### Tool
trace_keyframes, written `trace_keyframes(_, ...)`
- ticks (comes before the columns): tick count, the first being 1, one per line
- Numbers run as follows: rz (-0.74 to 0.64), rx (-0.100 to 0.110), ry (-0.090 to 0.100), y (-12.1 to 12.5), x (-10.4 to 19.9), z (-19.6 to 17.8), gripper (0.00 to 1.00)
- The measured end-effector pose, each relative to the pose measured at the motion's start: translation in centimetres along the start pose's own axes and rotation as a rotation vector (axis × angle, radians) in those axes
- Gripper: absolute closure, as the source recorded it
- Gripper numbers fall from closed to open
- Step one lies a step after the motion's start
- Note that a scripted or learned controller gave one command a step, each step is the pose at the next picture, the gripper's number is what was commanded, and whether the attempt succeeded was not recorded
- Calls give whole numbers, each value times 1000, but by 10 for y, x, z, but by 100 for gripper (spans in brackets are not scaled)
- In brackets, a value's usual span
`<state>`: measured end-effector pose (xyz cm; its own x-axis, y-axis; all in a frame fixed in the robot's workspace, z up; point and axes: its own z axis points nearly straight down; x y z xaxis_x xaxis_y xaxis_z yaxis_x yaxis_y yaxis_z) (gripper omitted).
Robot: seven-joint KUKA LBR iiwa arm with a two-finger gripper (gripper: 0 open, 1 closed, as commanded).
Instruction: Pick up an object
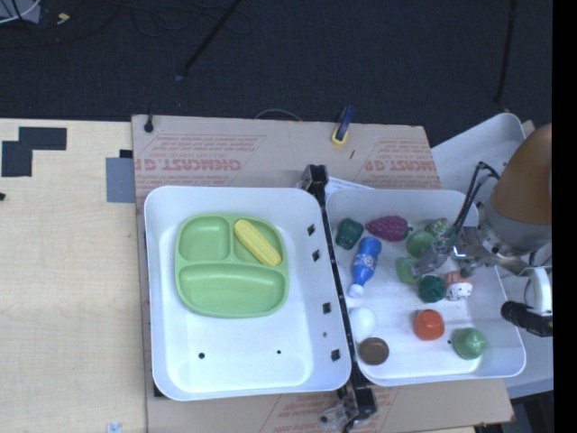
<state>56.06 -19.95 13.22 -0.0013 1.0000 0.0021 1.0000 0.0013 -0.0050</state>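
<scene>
— Over the right bin [505,368], what does the arm [527,183] do?

— It reaches in from the right, and the gripper [431,262] hangs low among the toys near the bin's middle. The fingers are lost in the clutter, so nobody can tell whether they are spread or closed, or whether anything sits between them.

— Which toys lie closest to it?

— A light green piece [418,242] sits just above it and a dark green round one [432,288] just below, both close against the gripper. A purple lumpy object [389,227] lies to the upper left, near a dark green cup [349,234].

— And the rest of that bin?

— A blue and white bottle [364,263] lies tilted by the left wall, with a white ball [362,319] and a brown round piece [373,351] below it. An orange ball [428,324] and a green ball [468,342] rest toward the near edge, well apart from the gripper.

— What does the left bin [180,368] hold?

— A green divided plate [230,287], and a yellow corn cob [258,242] lies in its upper right compartment.
</scene>
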Motion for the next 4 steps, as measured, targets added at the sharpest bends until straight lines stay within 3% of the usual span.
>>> trace_keyframes(1, 1, 0, 0, 0, 3, 47, 0)
trace_keyframes(2, 4, -4, 0, 1, 1, 34, 100)
trace_keyframes(4, 1, -6, -2, -4, -2, -51, 100)
